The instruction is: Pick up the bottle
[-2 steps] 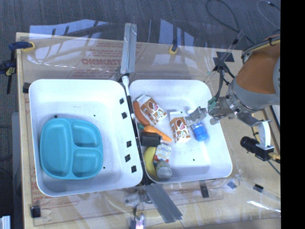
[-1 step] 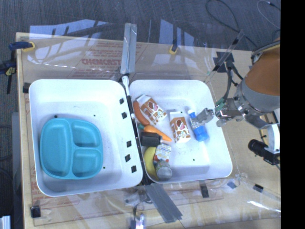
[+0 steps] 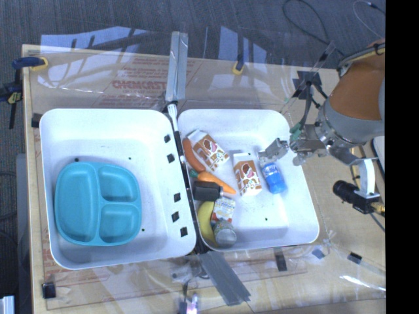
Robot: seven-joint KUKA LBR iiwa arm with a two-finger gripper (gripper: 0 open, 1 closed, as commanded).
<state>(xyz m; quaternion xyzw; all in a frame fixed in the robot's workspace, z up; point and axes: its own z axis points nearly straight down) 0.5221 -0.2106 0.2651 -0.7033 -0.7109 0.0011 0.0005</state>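
Bottle [image 3: 273, 177] | lies flat in right bin [image 3: 301, 208], beside a carton [image 3: 247, 176] | gripper [image 3: 275, 150] just above bottle, finger state unreadable | likely light, smooth, rolls; you grip mid-body crosswise.

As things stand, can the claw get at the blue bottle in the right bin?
Probably yes. The claw sits right at the top end of the bottle, which lies apart from the small carton beside it, with nothing lying over it.
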